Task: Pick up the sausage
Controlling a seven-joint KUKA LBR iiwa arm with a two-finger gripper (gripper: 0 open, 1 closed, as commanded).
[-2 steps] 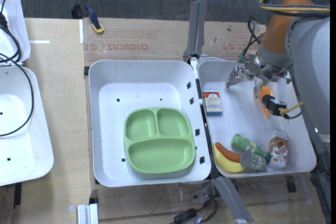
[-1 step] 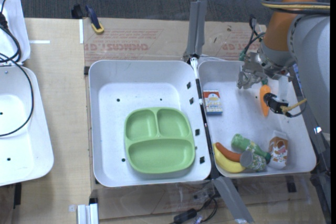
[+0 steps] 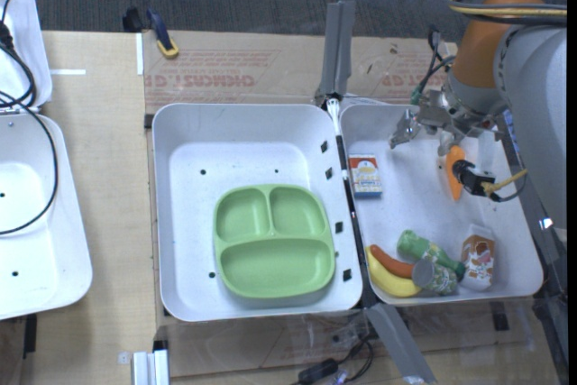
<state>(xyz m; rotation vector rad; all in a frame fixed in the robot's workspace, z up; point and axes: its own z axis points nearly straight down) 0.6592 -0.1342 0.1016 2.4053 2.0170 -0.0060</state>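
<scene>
1. Tool (image 3: pixel 431 123) hangs over the far part of the right bin (image 3: pixel 523 284), under the orange-banded wrist; whether it is apart or together, cannot tell at this size. Nothing seen between its tips.
2. Sausage (image 3: pixel 393 260), the reddish-orange one, lies at the near-left of the right bin, touching the banana (image 3: pixel 389 280) and just beside the green bottle (image 3: pixel 431 255). Well apart from the tool.
3. Risk: sausage is packed against banana and bottle, so a descent could clip or grab a neighbour instead, or push the pile aside.
4. Risk: a carrot (image 3: pixel 455 173) of similar colour lies near the tool, easy wrong pick.
5. Also in the right bin: small box (image 3: pixel 365 177), pouch (image 3: pixel 478 260). Left bin (image 3: pixel 180 140) holds a green plate (image 3: pixel 273 242).
6. Arm enters from the right, wrist bent down over the bin's far edge, cables trailing.
</scene>
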